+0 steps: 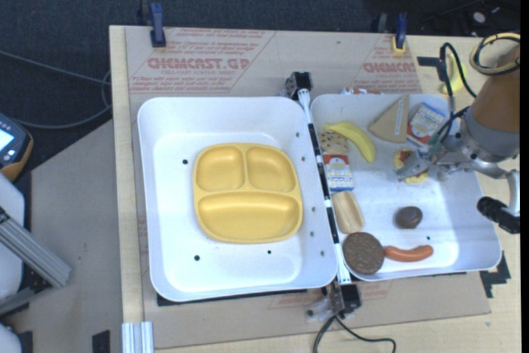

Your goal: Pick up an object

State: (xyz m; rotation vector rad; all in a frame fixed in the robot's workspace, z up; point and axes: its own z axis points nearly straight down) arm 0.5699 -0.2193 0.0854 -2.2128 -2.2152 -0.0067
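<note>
The right bin [463, 256] holds several toy foods. A yellow banana [353, 139] lies at its upper left, with a tan sandwich wedge [390, 123] and a blue-and-white packet [426, 119] behind it. A small carton [337, 173] and a pale bun [347, 211] lie along the left wall. A round brown patty [363, 252], an orange sausage [407, 253] and a small brown ball [408, 217] sit near the front. My gripper [412, 169] is low in the bin's middle right, over a small red-and-yellow item [404, 158] that it partly hides.
The left bin [165, 136] bears a yellow divided plate [246, 193]. The grey arm with its orange band [499, 100] comes in over the right bin's far right side. Blue clamps [155, 23] hold the board's back edge.
</note>
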